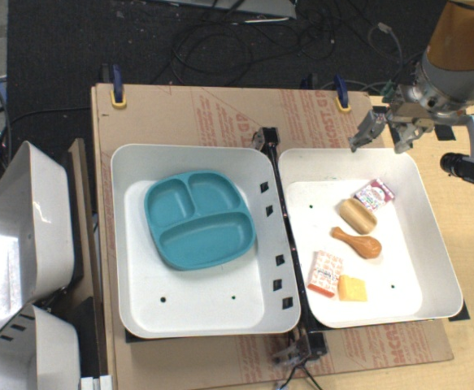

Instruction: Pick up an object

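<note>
Gripper (pixel 385 135): fingers spread apart, nothing between them, above the right bin's (pixel 440 242) far edge.
Right bin: pink packet (pixel 374 193), bread roll (pixel 357 215), drumstick (pixel 358 242), red-white carton (pixel 325 274), yellow cheese block (pixel 352 288).
Left bin (pixel 131 218): teal divided plate (pixel 198 219).

My bench, a brown cardboard-covered board (pixel 212 116) clipped at its far edge, carried two shallow white bins side by side and touching, the left bin (pixel 135 299) and the right bin (pixel 432 218), with black brackets (pixel 279 250) between them.
</note>
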Available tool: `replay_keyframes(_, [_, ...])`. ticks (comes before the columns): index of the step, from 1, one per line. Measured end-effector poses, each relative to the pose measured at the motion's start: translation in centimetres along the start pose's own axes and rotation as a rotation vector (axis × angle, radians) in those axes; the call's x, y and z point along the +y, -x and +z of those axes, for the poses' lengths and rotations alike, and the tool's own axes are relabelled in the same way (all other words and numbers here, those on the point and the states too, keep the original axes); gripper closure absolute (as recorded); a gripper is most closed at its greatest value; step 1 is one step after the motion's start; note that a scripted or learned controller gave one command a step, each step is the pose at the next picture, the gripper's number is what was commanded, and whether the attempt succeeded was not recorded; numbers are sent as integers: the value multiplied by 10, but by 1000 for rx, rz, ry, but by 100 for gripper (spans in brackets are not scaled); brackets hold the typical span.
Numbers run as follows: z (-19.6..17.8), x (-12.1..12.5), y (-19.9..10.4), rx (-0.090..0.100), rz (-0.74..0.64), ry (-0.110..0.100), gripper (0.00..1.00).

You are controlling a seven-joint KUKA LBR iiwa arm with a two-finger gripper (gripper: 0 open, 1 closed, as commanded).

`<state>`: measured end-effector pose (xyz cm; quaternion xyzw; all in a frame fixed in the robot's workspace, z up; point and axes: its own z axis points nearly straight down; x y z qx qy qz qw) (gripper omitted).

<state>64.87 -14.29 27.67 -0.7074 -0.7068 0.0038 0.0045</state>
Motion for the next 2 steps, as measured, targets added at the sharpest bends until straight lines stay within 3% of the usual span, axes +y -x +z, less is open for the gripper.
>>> replay_keyframes(1, [-8, 2, 0, -2, -2, 12, 0])
replay_keyframes(2, [38, 7, 4, -1, 0, 8, 0])
